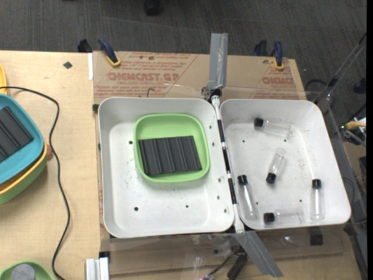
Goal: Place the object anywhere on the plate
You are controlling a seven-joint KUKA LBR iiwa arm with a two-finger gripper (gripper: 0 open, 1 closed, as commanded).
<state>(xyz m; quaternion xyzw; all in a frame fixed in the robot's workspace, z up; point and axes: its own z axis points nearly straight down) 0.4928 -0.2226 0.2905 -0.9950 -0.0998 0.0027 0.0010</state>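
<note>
A green square plate (172, 128) with a dark ribbed insert (171, 155) lies in the upper middle of the left white bin (119, 209). The right white bin (329, 156) holds several clear plastic tubes with black caps. One tube (275, 167) lies near the bin's centre. Another tube (267, 125) rests near the back wall. A third tube (245, 194) lies along the left wall, and others sit at the front and right.
A stack of teal and yellow dishes (17, 150) sits at the left edge of the wooden bench. A black cable (58, 174) runs down beside it. Blue-handled clamps (108, 51) hold cardboard behind the bins.
</note>
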